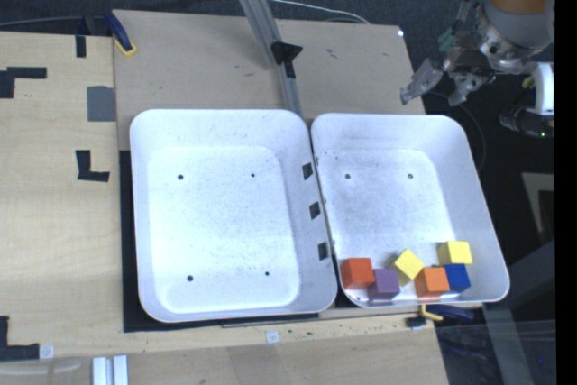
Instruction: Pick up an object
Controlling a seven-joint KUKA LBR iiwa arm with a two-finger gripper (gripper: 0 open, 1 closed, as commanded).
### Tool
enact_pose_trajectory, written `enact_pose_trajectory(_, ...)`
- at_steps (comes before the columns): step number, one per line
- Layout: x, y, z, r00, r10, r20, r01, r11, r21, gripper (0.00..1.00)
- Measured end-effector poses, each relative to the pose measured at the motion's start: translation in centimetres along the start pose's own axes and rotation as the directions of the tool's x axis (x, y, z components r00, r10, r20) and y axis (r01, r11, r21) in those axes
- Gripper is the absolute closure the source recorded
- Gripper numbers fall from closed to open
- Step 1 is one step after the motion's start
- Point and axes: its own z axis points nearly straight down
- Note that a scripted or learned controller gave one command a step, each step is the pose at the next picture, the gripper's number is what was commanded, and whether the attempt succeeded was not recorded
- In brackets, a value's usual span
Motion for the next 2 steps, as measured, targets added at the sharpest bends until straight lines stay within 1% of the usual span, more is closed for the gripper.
enact_pose_trajectory(1, 1.3, -2.5, 13.4, 1.000, 0.000, -0.003, 0.000, 1.000, 0.009, 0.00)
enact_pose_trajectory(2, 4.6, 1.8, 20.2, 1.000, -0.002, -0.003, 0.002, 1.000, 0.008, 0.00)
